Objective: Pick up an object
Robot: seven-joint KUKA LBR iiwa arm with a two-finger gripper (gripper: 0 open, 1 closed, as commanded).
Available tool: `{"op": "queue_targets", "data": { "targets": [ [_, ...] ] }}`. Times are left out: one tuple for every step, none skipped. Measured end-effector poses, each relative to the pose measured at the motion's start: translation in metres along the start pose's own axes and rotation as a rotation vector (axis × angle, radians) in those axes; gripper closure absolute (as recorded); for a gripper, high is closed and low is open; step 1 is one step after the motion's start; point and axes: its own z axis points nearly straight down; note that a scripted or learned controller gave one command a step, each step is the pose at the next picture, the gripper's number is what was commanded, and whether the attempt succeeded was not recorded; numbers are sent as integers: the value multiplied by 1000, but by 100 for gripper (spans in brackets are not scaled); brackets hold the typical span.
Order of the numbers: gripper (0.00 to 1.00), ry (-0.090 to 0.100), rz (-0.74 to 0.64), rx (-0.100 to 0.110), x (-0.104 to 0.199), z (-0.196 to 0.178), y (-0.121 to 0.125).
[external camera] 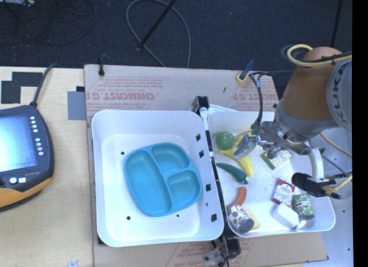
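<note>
Over the right bin (328, 217), gripper (248, 143) low beside yellow banana (244, 163) and green ball (225, 140), its spread impossible to judge; banana, near the divider, looks like light, stiff, smooth plastic, best pinched across its narrow middle.

We see the arm (313, 96) covering the right bin's (322, 222) far corner, and the handheld screen (20, 153) left of the blue tray (163, 178) is cut off.

Light wooden bench (57, 225): cardboard sheet (172, 90) under two white bins (109, 139), handheld screen unit, perhaps teach pendant (23, 153), at left edge.
</note>
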Motion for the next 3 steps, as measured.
{"op": "queue_targets", "data": {
  "targets": [
    [0, 2, 1, 0, -12, 118, 25],
    [100, 5, 6, -1, -13, 106, 27],
    [100, 1, -6, -9, 50, 12, 10]
  ]
}}
